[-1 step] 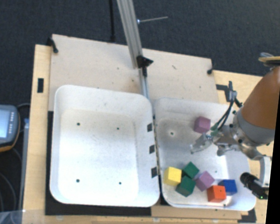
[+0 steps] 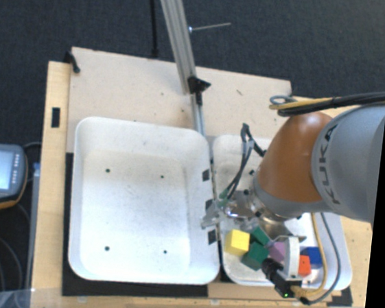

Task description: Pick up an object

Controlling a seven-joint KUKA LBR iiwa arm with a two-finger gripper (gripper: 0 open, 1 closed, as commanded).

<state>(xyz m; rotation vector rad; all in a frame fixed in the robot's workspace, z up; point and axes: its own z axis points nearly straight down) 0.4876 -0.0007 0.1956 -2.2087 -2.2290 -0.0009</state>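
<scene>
The arm [image 2: 343, 167] bears dark lettering reading "KUKA" on its grey casing, beside the orange band.

The scene is being lit evenly and fairly brightly from above, with no single strong source being shown. The left white bin [image 2: 139, 199] is being rendered close to washed out, its speckles staying faint. Soft shadow is being cast beneath the arm [image 2: 316, 164] onto the right bin [image 2: 223, 153]. A mild sheen is being reflected off the orange band. The dark carpet [image 2: 71, 5] is being kept dim and grainy. Slight overall softness is being shown; fine detail is being blurred throughout.
</scene>
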